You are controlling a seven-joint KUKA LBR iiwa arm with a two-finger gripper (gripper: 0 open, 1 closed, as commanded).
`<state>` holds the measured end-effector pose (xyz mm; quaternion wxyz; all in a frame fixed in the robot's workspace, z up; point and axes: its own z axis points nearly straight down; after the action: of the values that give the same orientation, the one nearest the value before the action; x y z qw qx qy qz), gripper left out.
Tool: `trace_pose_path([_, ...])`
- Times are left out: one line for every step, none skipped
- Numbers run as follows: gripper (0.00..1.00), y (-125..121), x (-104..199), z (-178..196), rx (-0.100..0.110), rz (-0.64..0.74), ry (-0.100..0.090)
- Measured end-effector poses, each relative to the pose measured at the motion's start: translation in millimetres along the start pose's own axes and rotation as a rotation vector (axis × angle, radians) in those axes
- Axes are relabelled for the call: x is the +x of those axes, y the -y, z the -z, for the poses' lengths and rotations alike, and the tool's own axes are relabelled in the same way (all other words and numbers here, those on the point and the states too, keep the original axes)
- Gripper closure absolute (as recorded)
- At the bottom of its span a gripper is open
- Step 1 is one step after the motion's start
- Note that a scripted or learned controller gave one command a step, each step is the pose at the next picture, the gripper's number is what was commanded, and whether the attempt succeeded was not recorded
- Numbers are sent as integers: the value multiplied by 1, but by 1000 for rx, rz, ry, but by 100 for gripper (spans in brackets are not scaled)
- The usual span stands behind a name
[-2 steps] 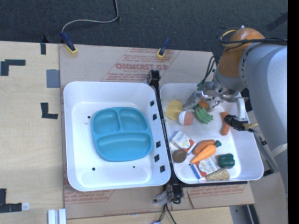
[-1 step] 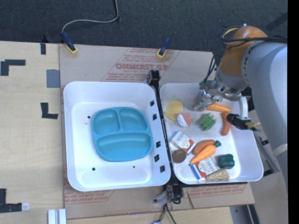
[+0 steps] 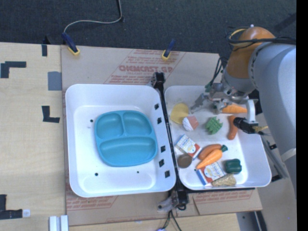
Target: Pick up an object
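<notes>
My gripper point(image 3: 206, 105) hangs over the back of the right bin point(image 3: 260, 162), with its fingers spread and nothing between them. A yellow piece point(image 3: 179, 112) lies just left of it and a green broccoli toy point(image 3: 213, 125) just in front. To its right rests an orange carrot point(image 3: 234, 109), partly behind the wrist. Further toys lie in this bin: a pink and white piece point(image 3: 190, 123), a reddish sausage point(image 3: 232, 128), two carrots point(image 3: 210, 155), a small carton point(image 3: 186, 145), a brown disc point(image 3: 184, 161) and a green pepper point(image 3: 233, 166).
The left bin point(image 3: 77, 105) holds a blue divided plate point(image 3: 126, 137). A black divider point(image 3: 163, 124) with clips runs between the bins. The grey arm point(image 3: 274, 81) with its orange band covers the right bin's far right side. A cracker point(image 3: 224, 180) lies at the front.
</notes>
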<state>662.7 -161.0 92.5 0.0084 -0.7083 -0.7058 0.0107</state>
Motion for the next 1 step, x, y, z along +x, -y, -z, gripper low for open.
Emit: trace_pose_path([0, 50, -44, 76, -28, 4, -1])
